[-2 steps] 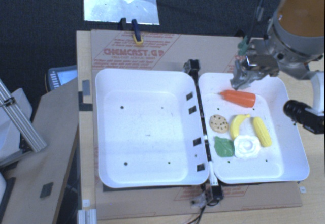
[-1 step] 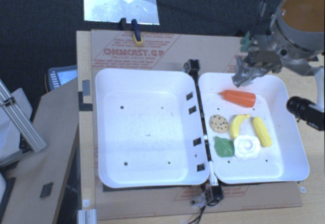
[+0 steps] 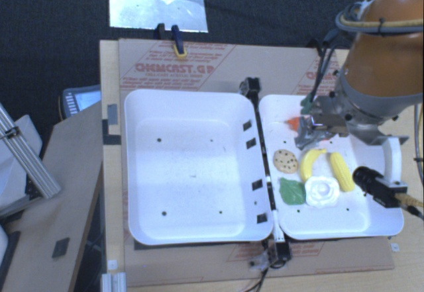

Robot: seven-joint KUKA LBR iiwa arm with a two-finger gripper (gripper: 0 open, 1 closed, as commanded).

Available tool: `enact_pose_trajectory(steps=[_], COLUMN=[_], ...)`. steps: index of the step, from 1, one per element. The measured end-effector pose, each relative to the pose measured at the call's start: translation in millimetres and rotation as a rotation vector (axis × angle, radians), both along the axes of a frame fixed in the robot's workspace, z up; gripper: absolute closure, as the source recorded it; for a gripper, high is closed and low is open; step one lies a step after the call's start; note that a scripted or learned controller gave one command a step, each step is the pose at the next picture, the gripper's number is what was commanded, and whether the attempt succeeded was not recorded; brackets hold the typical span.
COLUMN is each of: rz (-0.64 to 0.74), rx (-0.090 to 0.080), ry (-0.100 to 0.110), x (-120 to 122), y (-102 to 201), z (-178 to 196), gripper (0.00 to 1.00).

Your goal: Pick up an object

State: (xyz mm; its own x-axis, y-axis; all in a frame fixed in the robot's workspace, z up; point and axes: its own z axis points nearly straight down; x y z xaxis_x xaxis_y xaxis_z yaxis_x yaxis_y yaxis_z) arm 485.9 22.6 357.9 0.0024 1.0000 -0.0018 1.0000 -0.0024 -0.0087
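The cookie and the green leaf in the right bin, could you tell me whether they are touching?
Apart. The camera view shows a strip of white bin floor between the cookie and the green leaf below it.

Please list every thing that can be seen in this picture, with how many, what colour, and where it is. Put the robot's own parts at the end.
bins: 2, white, side by side on the bench
cookie: 1, tan with dark spots, right bin, near its left wall
banana: 1, yellow, right bin, right of the cookie
corn cob: 1, yellow, right bin, right of the banana
green piece: 1, green, right bin, below the cookie
fried egg: 1, white, right bin, touching the green piece
orange piece: 1, orange, right bin, far end
arm: 1, grey and orange, over the right bin
gripper: 1, dark metal, above the banana
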Motion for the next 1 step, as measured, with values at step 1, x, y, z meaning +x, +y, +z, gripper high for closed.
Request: enact_pose_trajectory(steps=[1], rz=[0.011], rx=[0.005], ry=[-0.018], x=[1.3], y=[45.6], z=[68.8], gripper=[1.0])
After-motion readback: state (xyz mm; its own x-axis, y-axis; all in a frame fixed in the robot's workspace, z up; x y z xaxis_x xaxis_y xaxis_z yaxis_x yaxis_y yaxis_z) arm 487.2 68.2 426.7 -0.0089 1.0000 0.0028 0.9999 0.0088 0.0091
